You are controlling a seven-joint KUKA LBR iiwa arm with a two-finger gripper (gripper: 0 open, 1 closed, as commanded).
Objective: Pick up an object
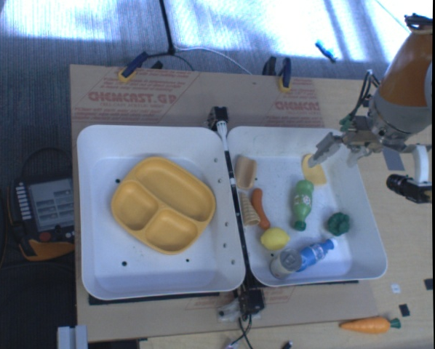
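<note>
You have the gripper (337, 149) poised over the far right corner of the right bin (363, 195), its jaws spread apart with nothing between them. Directly beneath the nearer finger lies a small yellow block (313, 171), the closest candidate for the pick; whether the finger touches it cannot be told from this angle. Nothing has been lifted yet, so judge the task as barely begun: closing, gripping and raising all remain.

The other contents rest on the bin floor: a green bottle (302, 203), a dark green lump (339, 223), a lemon (274, 238), a clear bottle with blue cap (302, 258), a carrot-like piece (259, 206) and a tan piece (244, 171). The left bin (101, 267) carries a yellow divided plate (163, 205). A toy carrot (369, 325) lies outside on the table (406, 267).
</note>
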